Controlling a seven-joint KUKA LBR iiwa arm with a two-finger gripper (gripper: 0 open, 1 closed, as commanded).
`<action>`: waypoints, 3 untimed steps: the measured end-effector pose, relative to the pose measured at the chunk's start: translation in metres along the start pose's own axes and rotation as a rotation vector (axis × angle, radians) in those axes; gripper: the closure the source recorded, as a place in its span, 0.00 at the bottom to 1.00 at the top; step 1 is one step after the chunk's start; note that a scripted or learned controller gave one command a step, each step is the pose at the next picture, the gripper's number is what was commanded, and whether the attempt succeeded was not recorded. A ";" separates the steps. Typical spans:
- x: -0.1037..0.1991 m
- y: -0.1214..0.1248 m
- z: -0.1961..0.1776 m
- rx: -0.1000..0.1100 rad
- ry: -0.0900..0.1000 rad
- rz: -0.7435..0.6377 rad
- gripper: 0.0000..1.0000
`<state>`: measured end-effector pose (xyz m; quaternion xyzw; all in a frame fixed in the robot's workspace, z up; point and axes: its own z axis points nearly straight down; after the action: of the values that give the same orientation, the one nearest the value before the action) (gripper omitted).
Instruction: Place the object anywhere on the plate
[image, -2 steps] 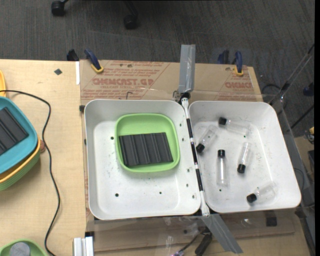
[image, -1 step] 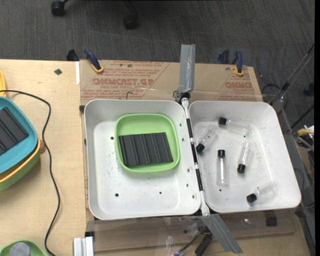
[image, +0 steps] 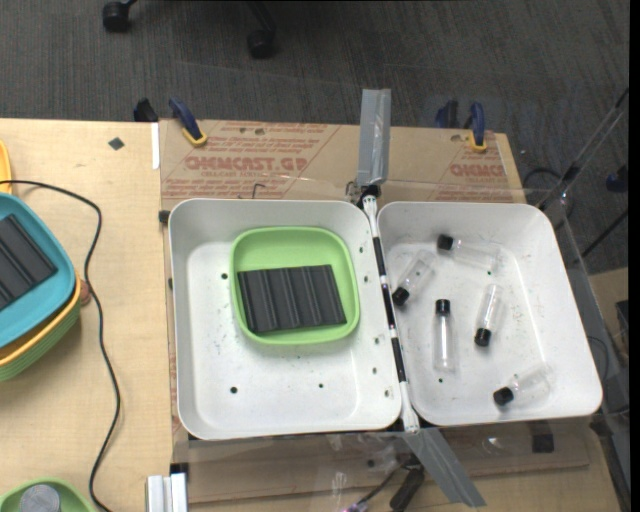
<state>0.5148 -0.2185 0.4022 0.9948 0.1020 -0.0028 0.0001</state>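
In the right bin (image: 560, 260) lie little tubes (image: 441, 330); grab one around its middle, then set it on the green plate (image: 295, 250). I cannot tell how the pincer stands.

One camera looked down from above the bench at a slant, from the 6 o'clock side toward 12 o'clock, so the dark carpet floor (image: 400, 50) filled the top of the picture and the bench's near edge fell at the bottom. It stood far enough off to take in both white bins whole: the left bin (image: 200, 380) sat at centre, the right bin (image: 540, 390) toward 3 o'clock, their shared seam running nearly upright through the middle. The wooden bench top (image: 100, 400) stretched to 9 o'clock. A cardboard sheet (image: 300, 160) lay toward 12 o'clock behind the bins.
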 end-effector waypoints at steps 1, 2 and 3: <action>0.028 0.009 0.053 0.001 -0.002 -0.001 0.00; 0.032 0.010 0.084 0.002 -0.001 0.001 0.00; 0.035 0.010 0.117 0.002 -0.002 0.003 0.00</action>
<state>0.5505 -0.2214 0.2847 0.9949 0.1005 -0.0040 -0.0010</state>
